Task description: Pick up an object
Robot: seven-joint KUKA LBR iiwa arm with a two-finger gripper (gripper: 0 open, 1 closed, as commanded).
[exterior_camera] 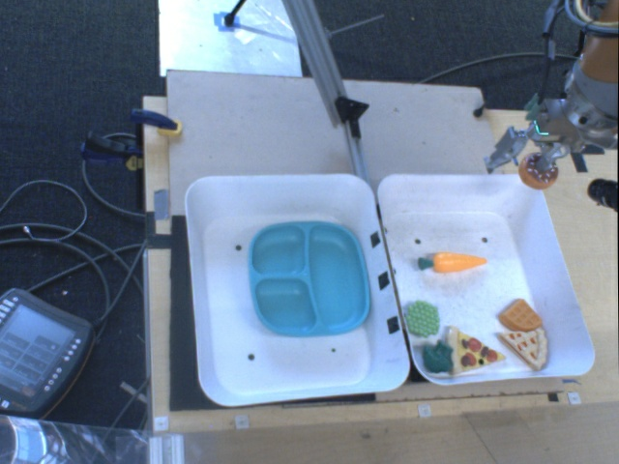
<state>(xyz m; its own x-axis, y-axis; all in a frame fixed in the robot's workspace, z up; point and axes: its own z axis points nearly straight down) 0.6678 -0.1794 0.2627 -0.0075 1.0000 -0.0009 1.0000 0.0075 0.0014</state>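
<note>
Bench with two white bins side by side: left bin [208, 259] holding blue divided plate [309, 278], right bin [542, 249] holding carrot [453, 262], waffle [520, 314], pizza slice [474, 349], sandwich wedge [527, 346], green pieces [423, 318]. Gripper [538, 155] raised over right bin's far right corner, clamped on donut [538, 171].

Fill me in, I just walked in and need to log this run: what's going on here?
The arm's end effector is raised over the far right corner of the right bin, with a small donut-like toy at its tip, apparently lifted. A toy carrot, a green piece, a pizza slice and waffle-like pieces lie in that bin. The left bin holds a blue divided plate.
</note>
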